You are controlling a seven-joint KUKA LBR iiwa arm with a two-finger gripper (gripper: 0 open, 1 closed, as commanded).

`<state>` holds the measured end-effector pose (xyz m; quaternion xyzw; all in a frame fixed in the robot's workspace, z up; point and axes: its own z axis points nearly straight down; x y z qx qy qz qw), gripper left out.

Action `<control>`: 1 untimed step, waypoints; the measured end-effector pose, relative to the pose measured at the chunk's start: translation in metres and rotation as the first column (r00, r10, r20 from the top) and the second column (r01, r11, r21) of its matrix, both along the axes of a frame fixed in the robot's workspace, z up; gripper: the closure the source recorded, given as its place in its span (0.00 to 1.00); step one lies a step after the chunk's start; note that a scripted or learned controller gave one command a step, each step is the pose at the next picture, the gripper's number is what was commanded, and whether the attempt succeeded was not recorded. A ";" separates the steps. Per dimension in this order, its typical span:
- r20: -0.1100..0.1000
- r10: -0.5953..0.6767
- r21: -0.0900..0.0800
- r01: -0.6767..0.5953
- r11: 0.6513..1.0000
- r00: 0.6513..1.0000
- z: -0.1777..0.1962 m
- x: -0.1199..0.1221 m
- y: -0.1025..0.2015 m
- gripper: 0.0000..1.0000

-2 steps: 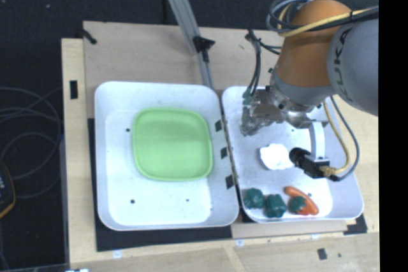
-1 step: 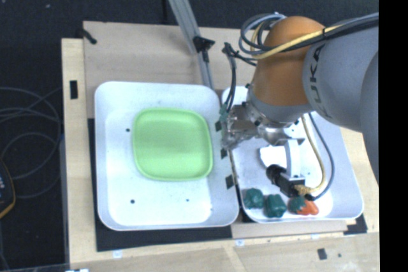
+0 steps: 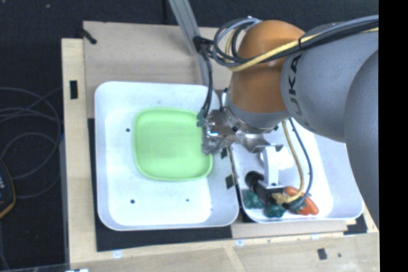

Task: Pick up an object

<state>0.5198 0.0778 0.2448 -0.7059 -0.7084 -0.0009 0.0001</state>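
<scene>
From my feed, the arm (image 3: 331,86) reaches in from the right and bends down over the seam between the two bins, its orange band (image 3: 261,67) sitting above the wrist. The claw (image 3: 213,137) is low at the right edge of the plate (image 3: 167,144), and it looks to be touching or just over that rim, though I cannot say for certain that there is contact. The wrist hides most of the claw from this angle, so I cannot tell how far open it is, and I see nothing that I could call gripped. The plate is pale green, squarish with rounded corners, and lies flat in the left bin (image 3: 115,156), a little right of that bin's middle, with bare white floor around its left, top and bottom sides. The right bin (image 3: 338,194) is largely covered by the arm. In its near corner I can make out a small orange thing (image 3: 308,205) and a teal thing (image 3: 271,210) just beside it, both well apart from the claw. Both bins sit side by side on the table (image 3: 127,51), whose pale top shows behind the left bin.
</scene>
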 end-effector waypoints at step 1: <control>0.000 -0.003 -0.001 0.003 1.000 1.000 0.000 0.000 -0.002 0.00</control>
